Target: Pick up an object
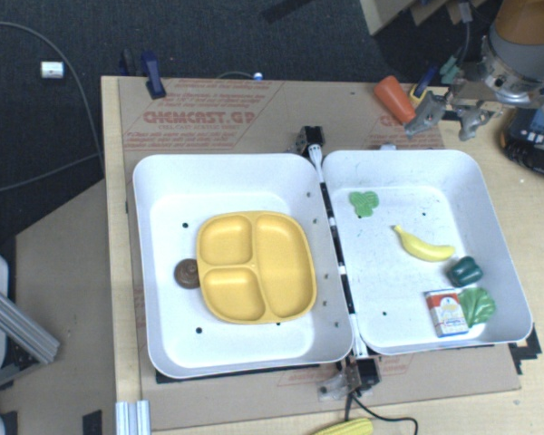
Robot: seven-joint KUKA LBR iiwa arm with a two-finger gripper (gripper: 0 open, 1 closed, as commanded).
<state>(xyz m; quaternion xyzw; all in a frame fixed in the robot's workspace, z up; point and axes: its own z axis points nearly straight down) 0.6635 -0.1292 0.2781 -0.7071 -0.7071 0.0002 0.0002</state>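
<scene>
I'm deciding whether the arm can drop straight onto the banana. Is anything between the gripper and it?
Nothing visible blocks it. The gripper is above the right bin's far rim, and the banana lies alone on open bin floor, apart from the green piece and the dark green item.

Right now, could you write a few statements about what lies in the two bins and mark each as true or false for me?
1. The yellow divided plate lies in the left bin. True.
2. The banana lies in the left bin. False: it is in the right bin.
3. The gripper is above the bench beyond the right bin's far edge. True.
4. The brown disc sits on top of the plate. False: it lies beside the plate's left edge.
</scene>
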